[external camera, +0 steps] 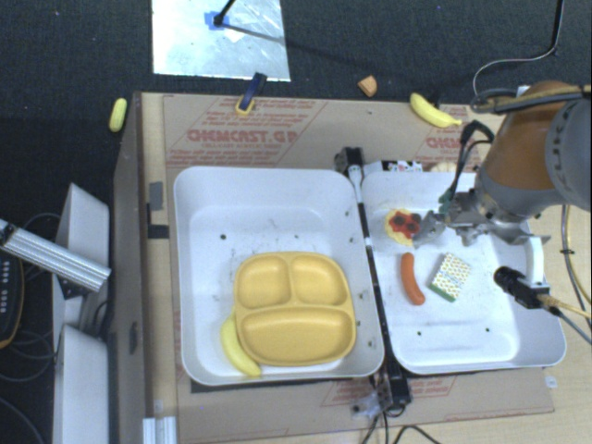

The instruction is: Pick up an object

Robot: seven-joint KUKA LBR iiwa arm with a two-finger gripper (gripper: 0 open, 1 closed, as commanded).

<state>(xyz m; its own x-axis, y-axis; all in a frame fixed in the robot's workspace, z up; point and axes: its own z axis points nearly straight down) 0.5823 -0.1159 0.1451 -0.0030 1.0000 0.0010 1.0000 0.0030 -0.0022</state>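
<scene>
So far nothing is lifted, as best these pictures show. The arm reaches over the right bin, and its pincer hangs low at that bin's upper left part, just beside a small yellow and red toy lying on the bin floor. Whether the pincer touches the toy cannot be told, and whether it is spread or pressed together cannot be told either; no thing is seen held in it.

Other candidates lie in the same bin: an orange sausage below the yellow and red toy, and a green and white block just right of the sausage, apart from it. Across the divider, the left bin holds a yellow divided plate with a banana against the plate's lower left edge. Beyond the right bin's far edge a second banana rests on the desk.

My judgement: the approach looks made, aimed at the yellow and red toy, while the closing, the grip and the lift all remain to be done.
</scene>
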